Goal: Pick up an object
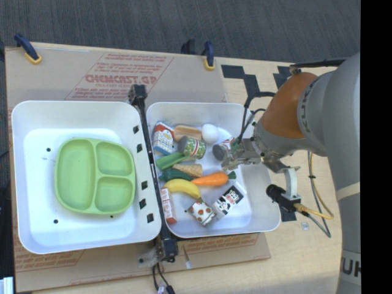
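Dark carpet runs behind the bench, and on the bench lies a sheet of cardboard (131,78) with red print, pinned at its far edge by blue-and-yellow clamps (29,49). Two white bins sit side by side on it, a black clip (137,93) at the seam between them. The left bin (27,182) carries a light green divided plate (95,175). The right bin (260,210) is crowded: a white egg (210,133) at the back, a can (163,138) near the seam, a yellow banana (182,187) and an orange carrot (210,179) in the middle, a small black-and-white carton (229,201) toward the front. The grey arm comes in from the right, orange band (288,106) showing, wrist bent down over the right bin's right half. The gripper (225,155) sits low, just behind the carrot's thick end and right of the egg; I cannot tell how it is set, nor see anything caught in it.
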`<state>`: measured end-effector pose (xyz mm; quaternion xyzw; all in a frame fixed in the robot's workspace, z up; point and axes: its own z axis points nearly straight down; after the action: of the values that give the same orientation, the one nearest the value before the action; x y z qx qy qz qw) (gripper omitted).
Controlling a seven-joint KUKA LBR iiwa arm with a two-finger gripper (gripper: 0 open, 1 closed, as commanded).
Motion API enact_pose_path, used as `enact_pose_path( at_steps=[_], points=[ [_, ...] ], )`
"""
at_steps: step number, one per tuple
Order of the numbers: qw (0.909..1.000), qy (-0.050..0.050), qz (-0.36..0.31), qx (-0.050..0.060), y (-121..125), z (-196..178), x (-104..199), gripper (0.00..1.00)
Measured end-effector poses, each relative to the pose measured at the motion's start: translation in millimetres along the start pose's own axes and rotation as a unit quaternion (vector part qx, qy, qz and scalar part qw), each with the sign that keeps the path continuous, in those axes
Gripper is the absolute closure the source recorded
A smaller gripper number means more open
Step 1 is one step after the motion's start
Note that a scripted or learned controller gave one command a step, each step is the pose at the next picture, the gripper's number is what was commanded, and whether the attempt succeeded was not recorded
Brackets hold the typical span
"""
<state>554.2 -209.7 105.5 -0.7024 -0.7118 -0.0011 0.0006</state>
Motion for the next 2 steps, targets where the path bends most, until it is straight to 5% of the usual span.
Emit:
enact_pose_path(
  at_steps=[1, 2],
  points=[
    [1.0, -0.002, 0.004, 0.0, -17.9, -131.9, -1.4, 1.0],
    [1.0, -0.002, 0.004, 0.0, -18.2, -131.1, -1.2, 0.0]
  ],
)
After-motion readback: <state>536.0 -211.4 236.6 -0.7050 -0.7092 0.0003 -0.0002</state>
